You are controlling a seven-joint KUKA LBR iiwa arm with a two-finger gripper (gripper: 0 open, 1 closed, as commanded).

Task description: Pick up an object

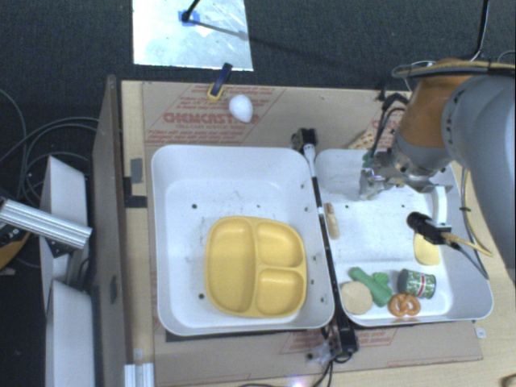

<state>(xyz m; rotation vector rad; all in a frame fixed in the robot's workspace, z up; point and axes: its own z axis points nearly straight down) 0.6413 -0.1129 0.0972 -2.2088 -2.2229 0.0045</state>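
Several small items lay in the right bin [379,216]; the green toy [370,281] looked light and rigid, graspable across its middle; gripper [372,181] state unclear

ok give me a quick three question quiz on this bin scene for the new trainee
1. True or false: the yellow divided plate lies in the left bin.
2. Which item lies nearest the green toy in the right bin? A) white egg B) pretzel C) silver sheet
3. Fill in: the gripper is over the ____ bin.

Key: 1 true; 2 B; 3 right
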